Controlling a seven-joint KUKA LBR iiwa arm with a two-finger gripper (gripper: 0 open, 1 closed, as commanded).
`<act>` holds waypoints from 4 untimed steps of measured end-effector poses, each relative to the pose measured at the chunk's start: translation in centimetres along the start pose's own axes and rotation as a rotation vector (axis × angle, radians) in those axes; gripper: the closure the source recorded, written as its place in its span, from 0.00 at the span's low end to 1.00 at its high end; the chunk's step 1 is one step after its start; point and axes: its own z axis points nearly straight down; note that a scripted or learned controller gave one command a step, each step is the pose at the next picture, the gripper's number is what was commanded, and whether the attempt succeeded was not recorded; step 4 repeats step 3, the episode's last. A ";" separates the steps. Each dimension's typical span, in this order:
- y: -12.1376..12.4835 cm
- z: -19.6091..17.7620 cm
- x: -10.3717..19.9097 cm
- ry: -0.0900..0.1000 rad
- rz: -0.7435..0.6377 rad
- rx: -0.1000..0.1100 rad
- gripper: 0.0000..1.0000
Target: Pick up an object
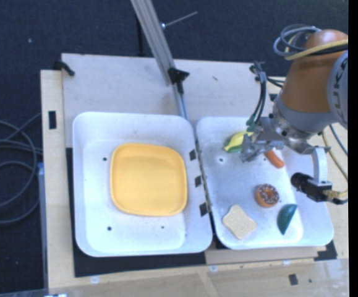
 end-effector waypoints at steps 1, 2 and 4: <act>0.0 -0.7 5.1 0.000 0.000 0.001 1.00; 0.5 -0.2 10.5 0.000 -0.001 0.002 1.00; 0.1 1.3 15.6 0.000 0.000 0.003 1.00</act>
